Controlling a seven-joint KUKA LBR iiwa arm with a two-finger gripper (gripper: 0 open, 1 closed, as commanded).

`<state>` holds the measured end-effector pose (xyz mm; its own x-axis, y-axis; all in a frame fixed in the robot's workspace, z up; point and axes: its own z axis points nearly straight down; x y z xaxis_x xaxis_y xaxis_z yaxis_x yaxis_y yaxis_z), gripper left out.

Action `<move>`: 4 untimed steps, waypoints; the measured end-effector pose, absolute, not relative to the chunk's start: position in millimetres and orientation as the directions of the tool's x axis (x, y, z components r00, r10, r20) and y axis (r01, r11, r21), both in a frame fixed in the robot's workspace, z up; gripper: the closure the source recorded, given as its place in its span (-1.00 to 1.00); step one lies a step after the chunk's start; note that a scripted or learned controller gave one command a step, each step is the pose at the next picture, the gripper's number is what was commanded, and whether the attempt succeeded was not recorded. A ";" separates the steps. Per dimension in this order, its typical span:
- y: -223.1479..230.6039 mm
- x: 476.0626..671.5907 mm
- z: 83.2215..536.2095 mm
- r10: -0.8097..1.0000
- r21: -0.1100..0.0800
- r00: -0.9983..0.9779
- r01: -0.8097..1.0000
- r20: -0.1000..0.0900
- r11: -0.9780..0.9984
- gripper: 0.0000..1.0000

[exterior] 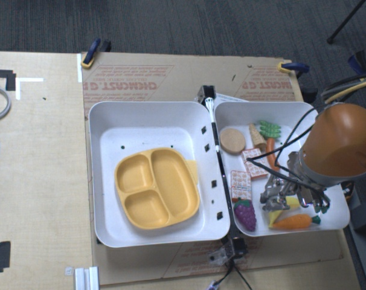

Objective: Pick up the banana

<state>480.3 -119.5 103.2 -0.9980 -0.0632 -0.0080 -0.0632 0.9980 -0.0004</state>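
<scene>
Currently the end effector [281, 199] is lowered into the right bin [328, 225], over the banana [277, 216] beside the carrot [292, 223]. Its state cannot be told. No lift is seen; pickup is judged unfinished.

Two bins sit side by side on a cardboard sheet [171, 77]. The left bin [104, 162] holds a divided plate [157, 188]. In the right bin [237, 110], a cookie [233, 141] lies nearest the plate, at the far end. Right of the cookie sits a carrot with leaves [269, 136]. Toward the near end from the cookie lie a small card [241, 185], then grapes [245, 215]. Right of the grapes, the gripper [279, 197] hangs over a banana [275, 217], and a second carrot [292, 222] lies just beside the banana.
</scene>
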 end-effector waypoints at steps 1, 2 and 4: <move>-119.4 480.0 102.6 -0.064 0.000 -0.998 -0.064 -0.007 0.998 -1.00; -152.4 483.1 93.2 -0.379 -0.003 -0.925 -0.379 -0.008 0.925 -1.00; -132.6 576.9 123.4 -0.341 0.000 -0.940 -0.341 -0.004 0.940 -1.00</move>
